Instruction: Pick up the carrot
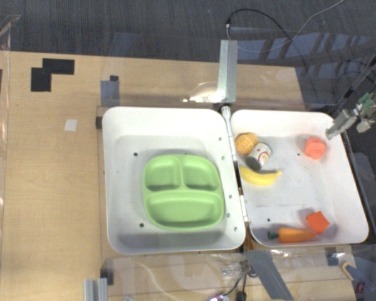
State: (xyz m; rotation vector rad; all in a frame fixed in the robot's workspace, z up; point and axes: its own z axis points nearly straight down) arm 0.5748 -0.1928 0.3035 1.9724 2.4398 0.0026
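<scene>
A lime-green tray (183, 190) sits in the white left bin (122, 168). In the white right bin (338, 187): an orange carrot (296, 234) with a green tip, a yellow banana (259, 177), an orange block (318, 221), a salmon-pink ball (314, 148), a golden-orange knobbly fruit (245, 142) and a silver-and-black can (259, 153). The bench (44, 187) is pale wood with black patches.

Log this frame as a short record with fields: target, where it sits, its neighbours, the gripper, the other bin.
target: orange carrot with a green tip, lying flat
location: near front edge of the right white bin
neighbours: orange block close by; yellow banana, small tin, bumpy orange-yellow fruit and pink-red round piece further back
gripper: two-finger gripper at the bin's far right corner, apart from the carrot
other bin: left white bin holds a green divided plate
</scene>
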